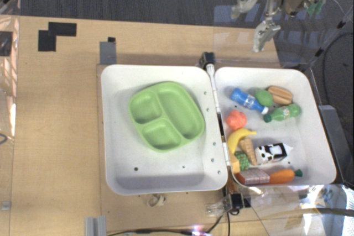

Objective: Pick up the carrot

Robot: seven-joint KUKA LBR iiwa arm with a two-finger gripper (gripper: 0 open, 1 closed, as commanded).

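The carrot [282, 176], orange with a small green tip, lies along the near wall of the right bin [315, 119], beside a red-brown box [254, 177]. My gripper [250, 26] hangs well above and beyond the far edge of that bin, over the bench's back edge. Its fingers [264, 35] are spread apart and open with nothing between them. It is far from the carrot, which lies at the opposite end of the bin.
The right bin also holds a blue bottle [246, 100], green lime [264, 97], bun [280, 94], green bottle [283, 113], red fruit [237, 119], banana [240, 138], cone [249, 151] and cow-patterned carton [272, 153]. A green divided plate [166, 115] sits in the left bin [119, 163].
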